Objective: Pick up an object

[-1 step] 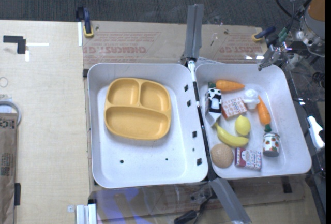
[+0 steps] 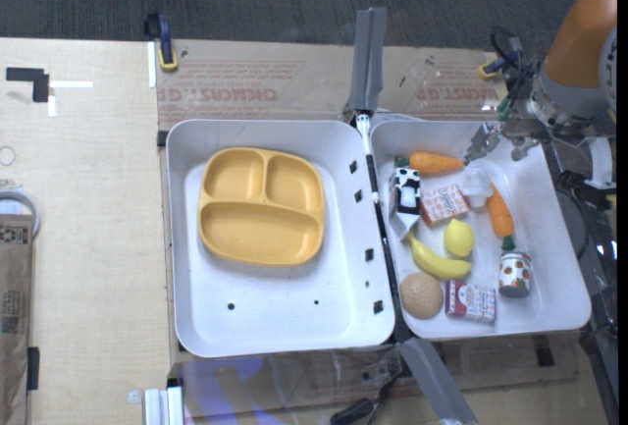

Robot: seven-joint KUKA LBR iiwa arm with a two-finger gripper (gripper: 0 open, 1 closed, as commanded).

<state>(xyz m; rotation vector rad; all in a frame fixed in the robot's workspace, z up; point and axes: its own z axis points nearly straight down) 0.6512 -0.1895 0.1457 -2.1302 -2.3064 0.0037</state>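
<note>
While reaching in, arm (image 2: 579, 40) poises gripper (image 2: 488, 140) above right bin (image 2: 559, 217).

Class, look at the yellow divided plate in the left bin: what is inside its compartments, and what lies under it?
The yellow divided plate shows three bare compartments. It rests on the left bin floor; whatever lies directly beneath is covered by the plate itself.

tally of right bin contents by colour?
Orange: 2, carrot, carrot
Yellow: 2, banana, lemon
Red/white packs: 2
Black/white: 1, cow figure
Tan: 1, ball
Can: 1
Total: 9
</note>
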